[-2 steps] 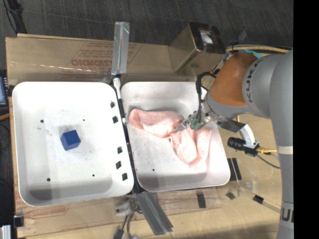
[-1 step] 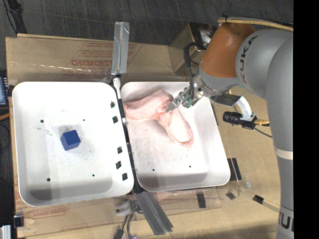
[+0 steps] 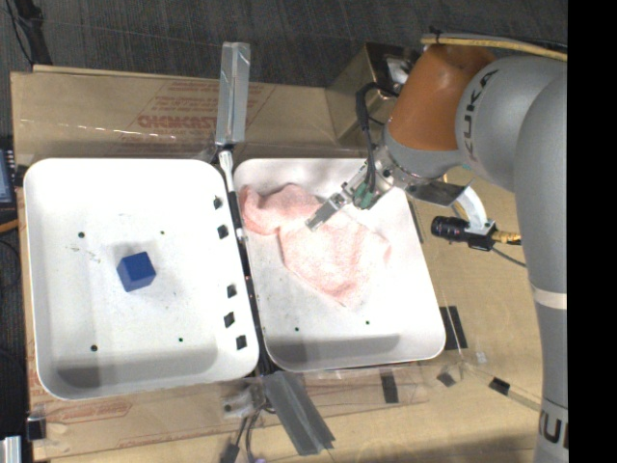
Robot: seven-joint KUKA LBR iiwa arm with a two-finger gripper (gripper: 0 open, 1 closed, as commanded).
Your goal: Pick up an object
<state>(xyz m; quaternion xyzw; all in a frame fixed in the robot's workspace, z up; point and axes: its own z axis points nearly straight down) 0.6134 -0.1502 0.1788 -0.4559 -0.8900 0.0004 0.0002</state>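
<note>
Pink cloth (image 3: 328, 249) lies just under the claw (image 3: 323, 216) — right bin (image 3: 424, 326).

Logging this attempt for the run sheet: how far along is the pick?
Done so far: the claw has reached into the right bin and sits over the pink cloth. In hand: nothing that can be confirmed; the cloth lies spread flat on the bin floor, and the view does not settle whether the claw grips it. Left: secure and lift an object. The blue cube sits untouched in the left bin.
</note>
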